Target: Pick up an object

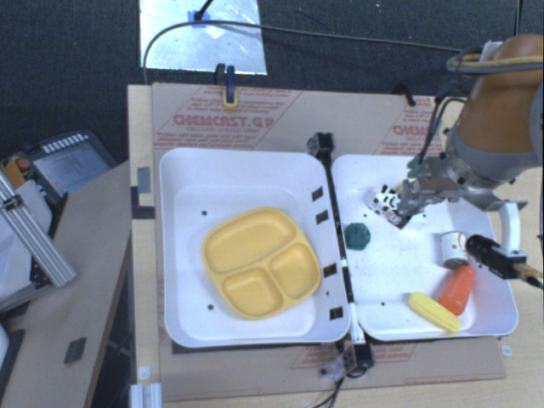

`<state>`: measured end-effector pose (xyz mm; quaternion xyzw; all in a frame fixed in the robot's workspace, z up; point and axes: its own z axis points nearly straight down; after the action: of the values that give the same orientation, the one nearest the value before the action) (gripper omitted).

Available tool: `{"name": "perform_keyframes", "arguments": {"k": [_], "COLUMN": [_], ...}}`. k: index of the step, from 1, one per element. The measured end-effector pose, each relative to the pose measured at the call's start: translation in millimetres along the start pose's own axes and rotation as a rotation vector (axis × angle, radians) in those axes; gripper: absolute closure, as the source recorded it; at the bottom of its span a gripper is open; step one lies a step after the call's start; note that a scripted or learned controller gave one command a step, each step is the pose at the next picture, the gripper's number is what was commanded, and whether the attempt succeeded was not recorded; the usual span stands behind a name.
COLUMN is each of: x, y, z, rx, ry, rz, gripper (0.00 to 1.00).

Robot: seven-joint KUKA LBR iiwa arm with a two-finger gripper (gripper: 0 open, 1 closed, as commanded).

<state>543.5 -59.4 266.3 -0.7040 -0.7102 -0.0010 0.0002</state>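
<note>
From the overhead camera view, the arm (501, 117) comes in from the right and hangs over the right bin (493, 321), its gripper (406, 204) low over the bin's upper left part. Right at its tip lies a small black-and-white toy (387, 201), spotted like a cow, poking out on the side nearer the left bin (183, 228). Is it touching the toy, or just over it? Too close to call from this slant, and whether the gripper is parted or closed can't be made out either, so no grasp is claimed here. That toy looks like the target: it sits just beside the tip, slightly to the view's left of it. Its long axis is hard to read, with part of it hidden under the tool. Other options lie further off: a green lump (357, 235) just below and left of the gripper near the divider, a small cup (450, 248) below and to the right, an orange carrot (457, 289) standing slantwise near the front right, and a yellow corn (434, 310) touching its foot, lying diagonally along the front. Over in the left bin, a yellow tray (259, 260) sits alone, well apart from the tool.
</note>
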Motion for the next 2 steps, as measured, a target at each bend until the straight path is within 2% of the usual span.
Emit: {"name": "perform_keyframes", "arguments": {"k": [2], "x": [94], "y": [-15], "z": [25], "rx": [0.001], "ry": [0.001], "rz": [-0.001], "gripper": [1.0]}}
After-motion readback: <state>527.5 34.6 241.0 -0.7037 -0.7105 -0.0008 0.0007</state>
